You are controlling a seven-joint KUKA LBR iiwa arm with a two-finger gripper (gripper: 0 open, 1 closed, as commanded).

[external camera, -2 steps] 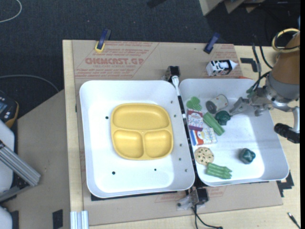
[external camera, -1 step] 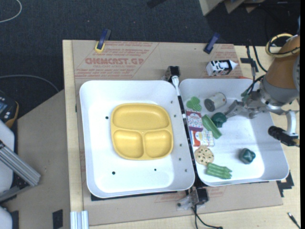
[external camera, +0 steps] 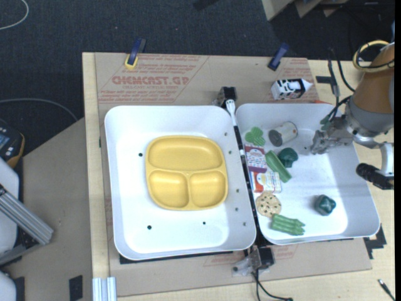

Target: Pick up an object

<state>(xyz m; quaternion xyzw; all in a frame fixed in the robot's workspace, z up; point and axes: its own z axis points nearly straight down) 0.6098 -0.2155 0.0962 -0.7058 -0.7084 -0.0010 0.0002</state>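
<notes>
The end effector [external camera: 321,140] is hanging over the upper right part of the right bin [external camera: 351,227], and I cannot tell its state because it is too small and blurred. No object is sitting between its tips. The nearest candidates are lying to its left: a grey can [external camera: 283,133] on its side and a dark green round piece [external camera: 288,157]. I am judging that the can may roll away if it is being touched off-centre, and a program-driven descent may close on bare floor. A green bean [external camera: 276,165], a flat packet [external camera: 259,169], a cookie [external camera: 268,203] and a green bundle [external camera: 287,224] are crowding the bin's left side. A teal object [external camera: 324,204] is lying apart, and a yellow tray [external camera: 186,171] is occupying the left bin [external camera: 125,231].
</notes>
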